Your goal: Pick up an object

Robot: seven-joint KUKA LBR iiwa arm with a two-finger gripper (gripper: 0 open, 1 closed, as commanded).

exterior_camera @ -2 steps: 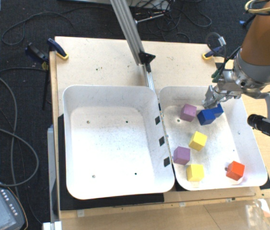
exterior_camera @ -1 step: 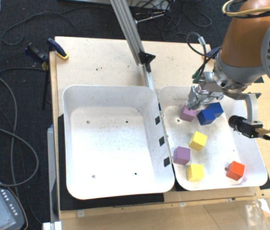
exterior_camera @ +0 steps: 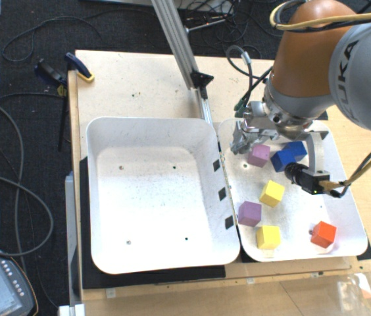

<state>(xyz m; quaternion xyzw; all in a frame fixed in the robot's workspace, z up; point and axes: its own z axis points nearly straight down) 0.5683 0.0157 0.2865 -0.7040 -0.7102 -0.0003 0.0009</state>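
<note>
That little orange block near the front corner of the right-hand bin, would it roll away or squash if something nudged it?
The orange block looks flat-faced with corners, so it would probably slide rather than roll. It seems to hold crisp edges, suggesting it is fairly stiff. It sits close to the right bin's rim, so a push that way would likely stop there.

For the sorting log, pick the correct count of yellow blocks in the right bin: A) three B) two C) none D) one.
B: two yellow blocks lie in the right bin, one yellow block near its middle and another yellow block by its front edge, alongside purple, blue and orange ones.
</note>
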